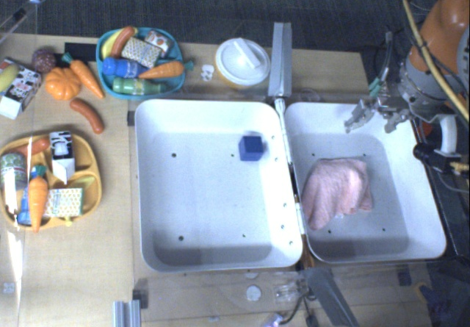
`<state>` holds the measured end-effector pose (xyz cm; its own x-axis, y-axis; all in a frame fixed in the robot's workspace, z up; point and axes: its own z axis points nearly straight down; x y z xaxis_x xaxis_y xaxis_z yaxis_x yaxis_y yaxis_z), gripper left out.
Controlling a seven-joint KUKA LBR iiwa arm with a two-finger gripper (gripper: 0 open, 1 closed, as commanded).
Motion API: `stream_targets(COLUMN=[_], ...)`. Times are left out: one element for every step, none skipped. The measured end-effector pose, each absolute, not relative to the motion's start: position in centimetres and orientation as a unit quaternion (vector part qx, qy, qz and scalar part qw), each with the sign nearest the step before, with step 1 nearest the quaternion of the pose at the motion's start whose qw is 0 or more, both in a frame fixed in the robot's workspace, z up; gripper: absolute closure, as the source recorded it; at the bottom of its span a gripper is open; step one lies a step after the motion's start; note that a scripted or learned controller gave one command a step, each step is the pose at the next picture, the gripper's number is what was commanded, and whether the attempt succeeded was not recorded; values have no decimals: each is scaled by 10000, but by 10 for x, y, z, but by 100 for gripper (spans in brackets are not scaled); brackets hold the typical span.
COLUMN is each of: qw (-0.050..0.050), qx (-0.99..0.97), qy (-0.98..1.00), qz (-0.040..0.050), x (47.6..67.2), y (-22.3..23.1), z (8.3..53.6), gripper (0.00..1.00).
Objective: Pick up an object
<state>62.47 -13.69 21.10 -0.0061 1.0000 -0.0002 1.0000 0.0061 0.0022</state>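
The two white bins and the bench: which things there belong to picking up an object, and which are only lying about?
For the job:
gripper
pink cloth in the right bin
blue block in the left bin

Lying about:
blue bowl of toy food
yellow tray of toy food
toy pumpkin
white lid

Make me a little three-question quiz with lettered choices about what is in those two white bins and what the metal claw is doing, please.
1. Where does the small blue cube lie?
A. in the left white bin
B. in the right white bin
C. on the wooden bench

2. What colour is the crumpled soft cloth?
A. green
B. pink
C. black

3. What is the two-finger gripper doing?
A. clamping the cube
B. lifting the cloth
C. hanging over the right bin's far edge, fingers spread, holding nothing

Answers: 1 A, the cube sits near the left bin's upper right corner. 2 B, the cloth is pale pink. 3 C, the fingers stand apart with nothing between them, away from the cloth.
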Motion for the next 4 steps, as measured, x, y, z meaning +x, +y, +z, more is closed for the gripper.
stream_targets(qw=[21,59,69,27], qx=[7206,6733,6245,5041], qy=[6933,7393,7810,8637], qz=[20,40,38,13], x=[583,561,547,572], y=[-157,-150,-128,-170], z=[95,90,90,100], gripper=[0,0,0,0])
